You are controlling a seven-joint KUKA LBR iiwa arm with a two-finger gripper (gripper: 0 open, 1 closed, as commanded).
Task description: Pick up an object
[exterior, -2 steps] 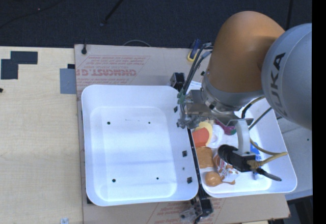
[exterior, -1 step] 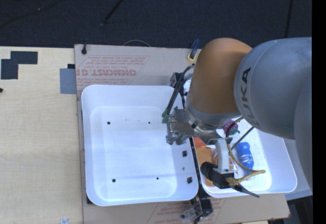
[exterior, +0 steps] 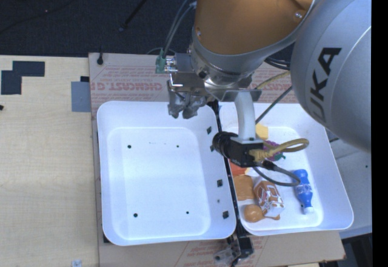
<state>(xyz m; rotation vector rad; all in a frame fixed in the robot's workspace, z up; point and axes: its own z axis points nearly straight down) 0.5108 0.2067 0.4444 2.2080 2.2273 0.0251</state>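
My gripper (exterior: 183, 108) hangs over the far rim of the left bin (exterior: 115, 138), close to the divider between the two bins. I see nothing held under it. The objects lie in the right bin (exterior: 337, 199): a blue bottle (exterior: 304, 190) with a white cap, a brown block (exterior: 244, 187), a crinkled orange-and-white wrapped item (exterior: 269, 195) and an orange rounded piece (exterior: 253, 213) near the front. A yellow piece (exterior: 262, 131) and a red piece (exterior: 238, 170) are partly hidden by the arm's fittings.
The big grey and orange arm (exterior: 260, 11) covers the far part of the right bin. Cardboard (exterior: 127, 81) lies under both bins. Pale wooden bench (exterior: 42, 168) extends to the left.
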